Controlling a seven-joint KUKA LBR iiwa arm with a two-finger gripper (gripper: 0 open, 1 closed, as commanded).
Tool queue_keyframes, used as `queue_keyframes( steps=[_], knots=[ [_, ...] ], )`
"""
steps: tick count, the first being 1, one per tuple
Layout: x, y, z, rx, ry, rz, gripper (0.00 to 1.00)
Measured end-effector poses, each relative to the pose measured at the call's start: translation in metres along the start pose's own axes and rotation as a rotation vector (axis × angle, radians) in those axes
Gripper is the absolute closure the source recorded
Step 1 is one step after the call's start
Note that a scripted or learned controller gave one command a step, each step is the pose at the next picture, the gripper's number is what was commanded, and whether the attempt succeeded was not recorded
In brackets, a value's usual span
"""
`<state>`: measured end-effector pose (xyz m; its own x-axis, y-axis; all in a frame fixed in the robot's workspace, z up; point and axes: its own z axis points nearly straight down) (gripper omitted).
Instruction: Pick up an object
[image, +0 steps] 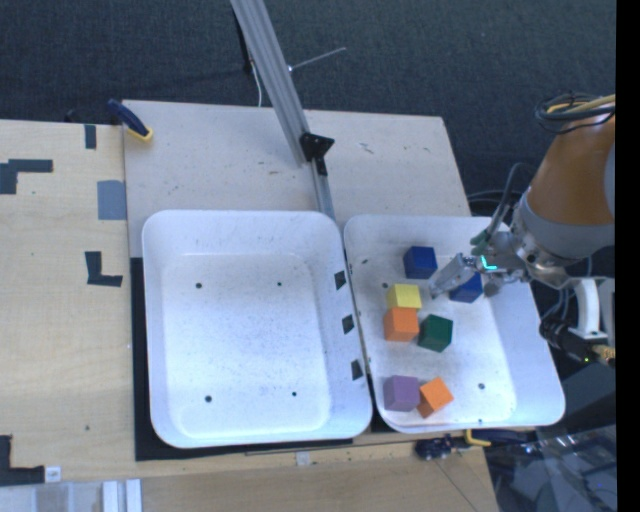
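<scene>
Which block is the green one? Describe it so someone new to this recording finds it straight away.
Start at the right-hand white bin, the one holding the coloured blocks. Near its middle, a yellow block sits directly above an orange block. The green block lies just right of that orange one; it is the only dark green piece in the bin.

We see a pale wooden desk carrying two shallow white bins side by side: the left bin and the right bin, rims touching. A blue-and-yellow clamp lies near the desk's far left corner.
</scene>
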<state>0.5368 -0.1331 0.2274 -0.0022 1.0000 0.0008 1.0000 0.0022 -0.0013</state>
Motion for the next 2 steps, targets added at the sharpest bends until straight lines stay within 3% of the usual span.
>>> queue_keyframes(
  steps=[2],
  knots=[
    [-0.006,0.002,0.096,0.005,0.0,0.001,0.0]
  ],
)
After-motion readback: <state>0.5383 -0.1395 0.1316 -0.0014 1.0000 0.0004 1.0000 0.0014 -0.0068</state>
